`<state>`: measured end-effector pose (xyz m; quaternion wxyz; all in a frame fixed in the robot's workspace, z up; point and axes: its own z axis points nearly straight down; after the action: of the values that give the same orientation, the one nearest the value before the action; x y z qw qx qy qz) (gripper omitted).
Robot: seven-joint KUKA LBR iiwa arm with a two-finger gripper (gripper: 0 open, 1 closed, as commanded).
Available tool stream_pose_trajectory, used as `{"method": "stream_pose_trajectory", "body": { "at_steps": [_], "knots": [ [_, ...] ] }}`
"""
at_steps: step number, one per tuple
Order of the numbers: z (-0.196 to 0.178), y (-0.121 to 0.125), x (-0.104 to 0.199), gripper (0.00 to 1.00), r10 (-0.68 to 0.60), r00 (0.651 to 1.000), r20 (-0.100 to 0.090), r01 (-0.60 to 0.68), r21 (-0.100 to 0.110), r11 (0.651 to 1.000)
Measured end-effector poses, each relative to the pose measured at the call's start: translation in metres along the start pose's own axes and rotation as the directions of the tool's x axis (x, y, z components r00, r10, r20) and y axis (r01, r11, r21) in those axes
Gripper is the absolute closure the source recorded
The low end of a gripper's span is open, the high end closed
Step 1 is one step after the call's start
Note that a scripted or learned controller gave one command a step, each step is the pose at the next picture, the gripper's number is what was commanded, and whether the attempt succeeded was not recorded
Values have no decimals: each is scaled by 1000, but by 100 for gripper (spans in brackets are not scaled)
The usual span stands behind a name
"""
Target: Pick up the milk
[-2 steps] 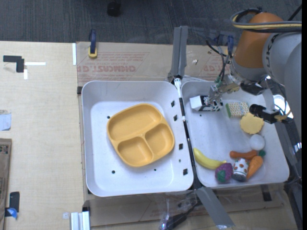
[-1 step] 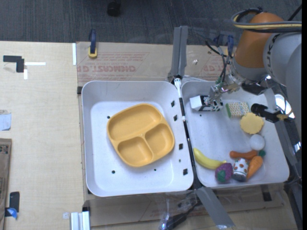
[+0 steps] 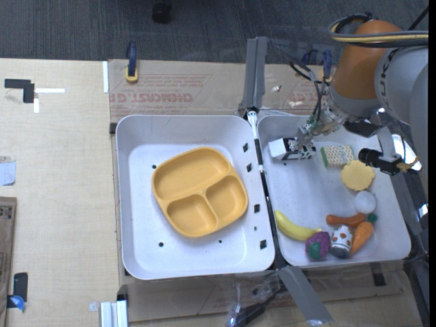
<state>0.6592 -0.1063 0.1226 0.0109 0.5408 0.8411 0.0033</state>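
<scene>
One milk (image 3: 277, 147) lies just left of the tool (image 3: 298, 150), long axis left-right; whether the tool grips it I cannot tell.

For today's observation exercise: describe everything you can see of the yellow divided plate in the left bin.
The yellow plate looks like smooth matte plastic, a rounded rectangle with a raised rim. Ridges split it into three compartments: one long one along its upper left, two smaller ones toward the lower right. It lies flat and right side up, turned at a slant, near the middle of the left bin, resting on the bin's floor. Nothing lies in it.
</scene>
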Motion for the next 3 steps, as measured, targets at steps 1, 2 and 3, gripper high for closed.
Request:
{"method": "stream_pose_trajectory", "body": {
  "at_steps": [1,2,3],
  "knots": [
    [-10,1,-1,100,1,1000,2,-1,-2,1000],
    [-10,1,-1,0,2,1000,2,-2,-2,1000],
    [28,-21,8,0,-140,990,-13,141,12,990]
  ]
}}
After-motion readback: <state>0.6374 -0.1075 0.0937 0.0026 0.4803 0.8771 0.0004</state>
